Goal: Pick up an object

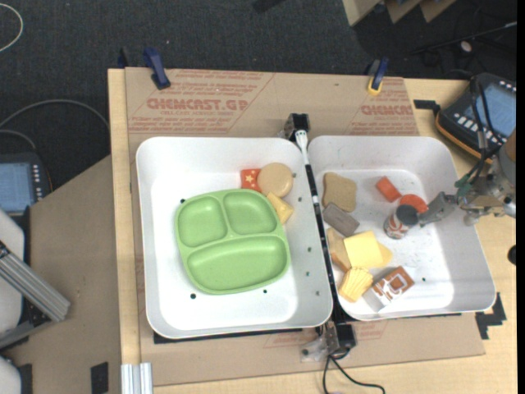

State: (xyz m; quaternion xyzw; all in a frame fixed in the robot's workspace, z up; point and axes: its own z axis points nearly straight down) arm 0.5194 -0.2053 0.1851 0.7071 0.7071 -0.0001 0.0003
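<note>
The right bin (459,290) holds several small objects. A tan bread-like slice (339,190) lies at its back left, with a grey block (340,218) just in front of it. A yellow block (364,249), a ridged yellow piece (354,283) and a brown-and-white box (392,283) sit toward the front. An orange piece (388,189) lies near the middle back. A small round can (399,222) with a red piece (413,204) at its top stands near the centre. My gripper (435,207) reaches in from the right, low over the bin, just right of the can.
In the left bin (156,245) are a green divided plate (232,240), a small red block (250,178), a tan round piece (276,178) and a yellow wedge (281,208). A black-and-orange device (480,121) sits off the bench's right back corner.
</note>
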